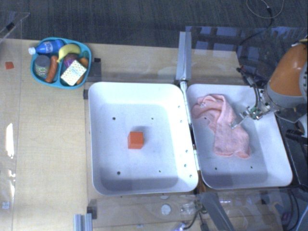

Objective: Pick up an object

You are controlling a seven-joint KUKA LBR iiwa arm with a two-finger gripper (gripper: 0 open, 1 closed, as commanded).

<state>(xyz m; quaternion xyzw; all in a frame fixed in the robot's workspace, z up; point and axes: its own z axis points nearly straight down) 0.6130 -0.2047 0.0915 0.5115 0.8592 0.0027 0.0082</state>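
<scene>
Pink and soft, a cloth (224,126) lies crumpled in the right bin (276,174). It looks like terry or fleece, bunched into thick folds at its upper left and spreading flatter toward its lower right, with a ragged, uneven outline. It sits on the left half of that bin's floor, close to the wall shared with the other bin.

The gripper (237,124) hangs over the cloth's right edge, its thin metal fingers pointing down and to the left from the grey arm (288,78), which enters from the right with its orange band showing. The fingertips lie at or just above the cloth; whether the jaws are open or closed cannot be told, and no fabric is seen lifted between them.

In the left bin (101,129) rests a small orange-red block (135,140), cube-shaped with crisp edges, slightly left of centre and apart from every wall. Both bins are smooth white plastic with rounded corners and small dark holes in their floors.

On the pale wooden bench (43,153), at the upper left, sits a blue tray (34,72) of toy food.
</scene>
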